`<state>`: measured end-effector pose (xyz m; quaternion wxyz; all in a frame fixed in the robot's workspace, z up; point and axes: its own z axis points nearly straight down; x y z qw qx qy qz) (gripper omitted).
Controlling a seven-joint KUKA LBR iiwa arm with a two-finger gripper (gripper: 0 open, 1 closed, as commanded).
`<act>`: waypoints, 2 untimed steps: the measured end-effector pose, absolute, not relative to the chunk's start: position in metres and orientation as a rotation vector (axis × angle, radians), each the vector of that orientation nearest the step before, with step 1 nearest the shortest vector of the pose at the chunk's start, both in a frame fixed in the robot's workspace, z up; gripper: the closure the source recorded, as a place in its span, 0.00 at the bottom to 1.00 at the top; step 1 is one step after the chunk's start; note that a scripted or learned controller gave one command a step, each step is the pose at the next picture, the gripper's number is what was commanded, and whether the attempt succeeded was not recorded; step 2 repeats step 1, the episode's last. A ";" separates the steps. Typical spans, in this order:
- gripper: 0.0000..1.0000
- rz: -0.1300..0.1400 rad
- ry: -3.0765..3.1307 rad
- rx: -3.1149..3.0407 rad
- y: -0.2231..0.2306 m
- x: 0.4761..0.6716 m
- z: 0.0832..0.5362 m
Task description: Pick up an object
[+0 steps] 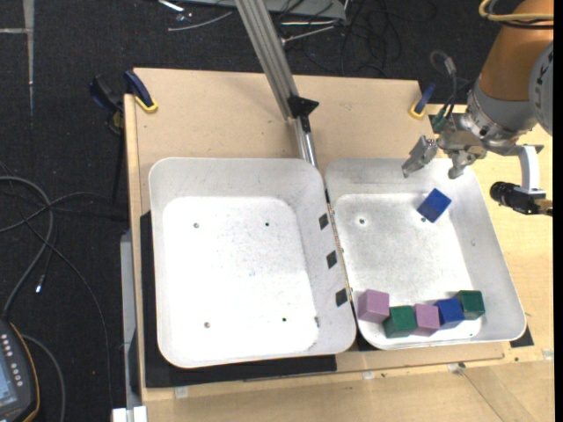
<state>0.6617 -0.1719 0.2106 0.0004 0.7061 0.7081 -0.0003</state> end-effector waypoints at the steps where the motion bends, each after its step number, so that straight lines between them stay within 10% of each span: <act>1: 0.00 0.000 2.222 2.218 -0.219 0.664 0.112; 2: 0.00 0.000 2.222 2.218 -0.219 0.664 0.112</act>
